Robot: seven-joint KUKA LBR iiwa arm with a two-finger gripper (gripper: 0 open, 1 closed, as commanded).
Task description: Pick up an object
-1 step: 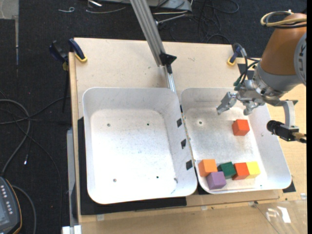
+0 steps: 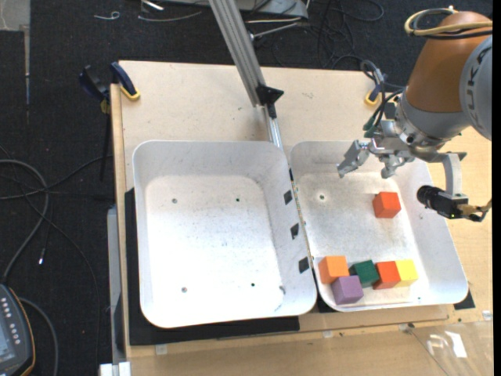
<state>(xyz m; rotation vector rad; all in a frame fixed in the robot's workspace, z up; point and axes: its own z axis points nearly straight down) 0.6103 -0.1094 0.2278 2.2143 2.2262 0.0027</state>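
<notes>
Approach step, nothing grasped yet: tool [image 2: 374, 157] hangs over the upper part of the right bin [image 2: 438, 233], fingers look spread apart, nothing between them.

Tool sits at upper right of the frame, under the grey wrist with the orange band, above bare bin floor. Closest target is the lone red-orange cube [image 2: 387, 204], just below and slightly right of the tool, standing apart from everything else, so probably the easiest pick. The rest sit in a tight cluster at the bin's lower edge: orange cube [image 2: 334, 267], purple cube [image 2: 347, 289], green cube [image 2: 364, 272], a second red cube [image 2: 387, 273], yellow cube [image 2: 406, 270], touching or nearly so. Left bin [image 2: 156, 171] holds no objects. Next move, as I judge it: shift toward lower right, centre over the lone cube, descend with fingers straddling it, then close. Risk: misalignment nudges the cube aside.
</notes>
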